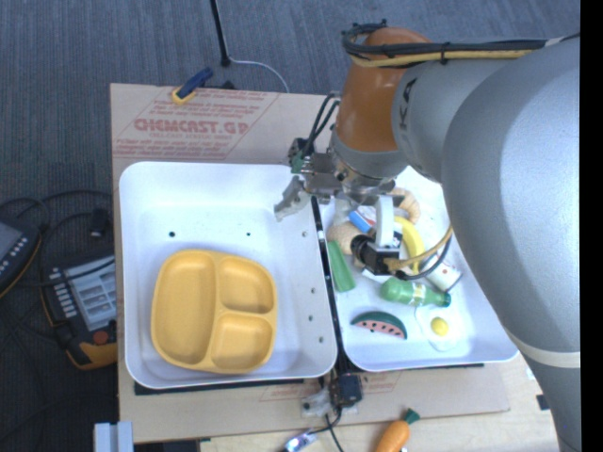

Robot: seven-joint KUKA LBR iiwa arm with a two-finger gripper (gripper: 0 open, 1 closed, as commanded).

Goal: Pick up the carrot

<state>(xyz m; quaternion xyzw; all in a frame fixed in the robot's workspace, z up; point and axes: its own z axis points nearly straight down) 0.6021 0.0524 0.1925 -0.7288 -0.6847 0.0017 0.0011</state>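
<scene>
The carrot (395, 434), orange with a green top, lies on the cardboard in front of the right bin (480, 347), outside both bins. My gripper (325, 188) hangs under the orange wrist band over the back of the divide between the two bins, far from the carrot. The wrist and arm hide much of the right bin's back half.
A yellow divided plate (214, 307) fills the front of the left bin (203, 191). The right bin holds a green stick-shaped toy (340, 266), a watermelon slice (380, 325), a green bottle (415, 294), a fried egg (439, 328) and a banana (412, 238).
</scene>
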